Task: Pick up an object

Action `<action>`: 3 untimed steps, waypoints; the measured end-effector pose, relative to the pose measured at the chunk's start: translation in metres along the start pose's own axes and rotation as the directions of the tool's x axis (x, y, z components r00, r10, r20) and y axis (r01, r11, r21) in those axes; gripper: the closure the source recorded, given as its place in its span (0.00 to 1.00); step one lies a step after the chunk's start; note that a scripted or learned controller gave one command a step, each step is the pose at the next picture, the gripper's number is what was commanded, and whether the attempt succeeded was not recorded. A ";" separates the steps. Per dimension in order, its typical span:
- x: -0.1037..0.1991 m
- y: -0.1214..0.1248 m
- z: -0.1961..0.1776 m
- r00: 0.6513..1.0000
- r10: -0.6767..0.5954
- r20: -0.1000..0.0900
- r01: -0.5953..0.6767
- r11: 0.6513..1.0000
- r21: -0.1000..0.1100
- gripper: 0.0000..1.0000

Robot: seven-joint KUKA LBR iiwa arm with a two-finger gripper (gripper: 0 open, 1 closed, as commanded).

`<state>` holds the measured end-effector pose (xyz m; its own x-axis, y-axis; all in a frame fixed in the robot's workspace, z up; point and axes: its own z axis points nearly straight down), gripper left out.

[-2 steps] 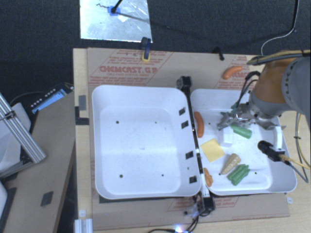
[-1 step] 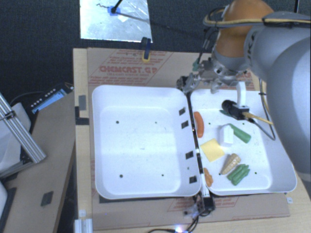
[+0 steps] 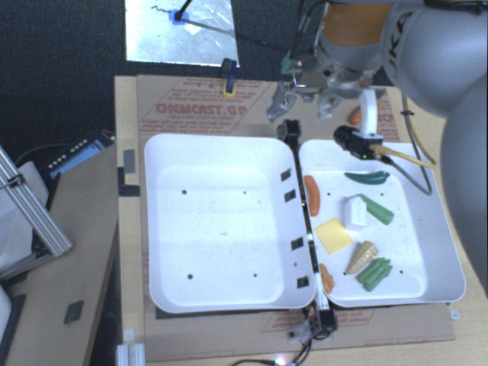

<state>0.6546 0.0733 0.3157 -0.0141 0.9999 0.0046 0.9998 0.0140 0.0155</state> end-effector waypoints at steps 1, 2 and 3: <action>-0.007 0.000 -0.003 1.000 0.004 0.005 -0.004 1.000 0.008 1.00; 0.083 0.016 -0.046 1.000 0.002 0.000 -0.002 1.000 0.007 1.00; 0.168 0.017 -0.109 1.000 0.001 -0.002 -0.001 1.000 0.006 1.00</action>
<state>0.6676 0.2408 0.4262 -0.0128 0.9999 0.0065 0.9999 0.0128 0.0093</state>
